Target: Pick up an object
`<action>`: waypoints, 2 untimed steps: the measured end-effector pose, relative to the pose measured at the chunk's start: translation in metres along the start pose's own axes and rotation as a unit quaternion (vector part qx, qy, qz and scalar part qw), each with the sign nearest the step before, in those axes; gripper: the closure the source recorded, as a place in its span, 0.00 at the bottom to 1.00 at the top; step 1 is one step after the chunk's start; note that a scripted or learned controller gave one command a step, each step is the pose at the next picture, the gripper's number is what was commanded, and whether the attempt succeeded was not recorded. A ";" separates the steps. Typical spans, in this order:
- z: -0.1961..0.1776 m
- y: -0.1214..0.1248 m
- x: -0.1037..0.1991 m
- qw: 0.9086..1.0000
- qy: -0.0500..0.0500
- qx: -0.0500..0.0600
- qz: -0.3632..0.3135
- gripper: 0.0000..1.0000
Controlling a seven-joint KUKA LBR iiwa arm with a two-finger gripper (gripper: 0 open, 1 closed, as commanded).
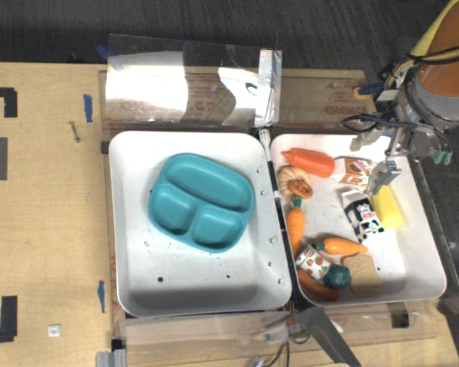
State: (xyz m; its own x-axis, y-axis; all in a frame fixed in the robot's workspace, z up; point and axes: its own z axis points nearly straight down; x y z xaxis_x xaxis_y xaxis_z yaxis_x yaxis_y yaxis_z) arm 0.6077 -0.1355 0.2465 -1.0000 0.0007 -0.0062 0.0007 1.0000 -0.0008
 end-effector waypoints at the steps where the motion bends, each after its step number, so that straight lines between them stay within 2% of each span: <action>1: 0.138 -0.006 -0.018 0.999 -0.003 0.001 0.050 0.00; 2: 0.158 -0.038 0.010 0.992 0.000 -0.001 0.125 0.00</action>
State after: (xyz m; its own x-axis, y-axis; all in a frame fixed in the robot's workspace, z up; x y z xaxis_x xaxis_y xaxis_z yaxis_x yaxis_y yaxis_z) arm 0.5982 -0.1740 0.0881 -0.9684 0.2492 -0.0063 0.2492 0.9685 0.0022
